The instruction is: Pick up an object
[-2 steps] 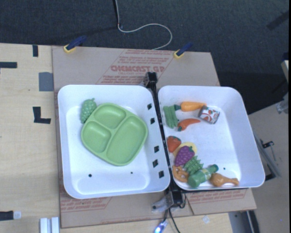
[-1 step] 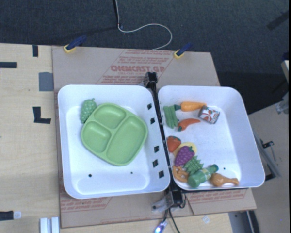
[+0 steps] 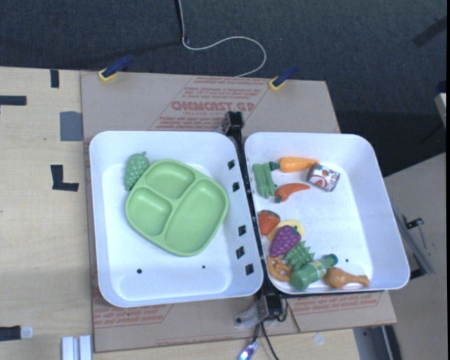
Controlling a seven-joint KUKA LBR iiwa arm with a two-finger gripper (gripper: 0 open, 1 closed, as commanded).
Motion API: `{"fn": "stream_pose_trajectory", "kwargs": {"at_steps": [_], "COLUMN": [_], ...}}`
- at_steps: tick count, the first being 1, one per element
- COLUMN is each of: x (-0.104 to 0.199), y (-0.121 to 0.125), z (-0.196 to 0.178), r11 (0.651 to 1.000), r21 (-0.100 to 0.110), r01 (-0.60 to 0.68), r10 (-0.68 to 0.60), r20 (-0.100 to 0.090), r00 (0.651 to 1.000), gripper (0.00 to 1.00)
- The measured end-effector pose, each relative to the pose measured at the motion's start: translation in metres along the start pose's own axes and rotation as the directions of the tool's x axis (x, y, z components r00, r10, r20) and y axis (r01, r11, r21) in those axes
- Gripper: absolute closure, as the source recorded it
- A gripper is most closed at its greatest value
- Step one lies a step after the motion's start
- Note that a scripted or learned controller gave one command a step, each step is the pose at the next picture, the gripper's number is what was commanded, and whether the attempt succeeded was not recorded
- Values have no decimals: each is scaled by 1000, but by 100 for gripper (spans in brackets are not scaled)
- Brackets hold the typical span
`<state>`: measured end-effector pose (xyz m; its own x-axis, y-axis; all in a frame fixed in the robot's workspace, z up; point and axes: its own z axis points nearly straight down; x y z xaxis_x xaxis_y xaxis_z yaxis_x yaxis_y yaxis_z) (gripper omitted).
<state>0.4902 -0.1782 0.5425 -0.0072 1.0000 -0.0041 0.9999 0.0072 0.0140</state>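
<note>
Two white bins are seen side by side on a cardboard sheet (image 3: 210,103) laid over the tabletop (image 3: 30,201).

The left bin (image 3: 109,201) holds a green plate (image 3: 176,208) with three compartments, set at a slant. A bunch of green grapes (image 3: 136,169) lies touching the plate's upper left edge.

The right bin (image 3: 367,193) holds the small toy foods, gathered along its left wall and near edge. Near the far left, green beans (image 3: 263,179) lie just beside the wall, with a carrot (image 3: 298,163) to their right and a small can (image 3: 323,177) just beside the carrot's tip. An orange pepper (image 3: 291,191) lies below the carrot. Lower down, a tomato (image 3: 268,221) sits against the left wall, and purple grapes (image 3: 283,241) lie just below it on a yellow piece. At the near edge a green leafy piece (image 3: 299,254), a green bottle (image 3: 312,272) and a tan drumstick (image 3: 346,279) are crowded together, touching or nearly so.

The state of the claw cannot be told; no object is seen lifted from the bins.

A white cable (image 3: 217,47) loops over the dark floor beyond the tabletop.
</note>
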Motion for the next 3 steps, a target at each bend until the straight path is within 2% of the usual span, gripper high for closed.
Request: {"fn": "stream_pose_trajectory", "kwargs": {"at_steps": [1, 3], "x": [-47, -45], "y": [-6, -8], "z": [38, 96], "r11": [1000, 1000], "r21": [17, 16], "r01": [-10, -7], "r10": [10, 7], "r20": [-3, -3], "r00": [1000, 1000], "gripper": [100, 100]}}
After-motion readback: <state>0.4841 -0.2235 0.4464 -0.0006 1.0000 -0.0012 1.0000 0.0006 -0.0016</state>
